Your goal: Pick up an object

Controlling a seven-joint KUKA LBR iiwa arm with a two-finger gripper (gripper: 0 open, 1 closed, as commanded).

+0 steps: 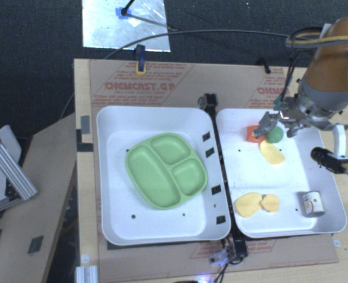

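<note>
While the grey arm with its orange band reaches in from the right, its gripper point(278, 124) hangs low over the far part of the right bin point(327, 217), metal fingers spread apart around a small round green object point(275, 135) without visibly clamping it. Touching that green ball on its left is a flat orange-red piece point(253, 133), and just beside it toward the near edge lies a smooth pale-yellow oval point(272, 154). Near the front wall rest two soft yellow lumps point(255, 204) pressed together, with a short silvery can point(311, 203) on its side nearby. Within the left bin point(112, 158) sits a glossy green plastic tray point(165, 170) with three rounded compartments.
</note>
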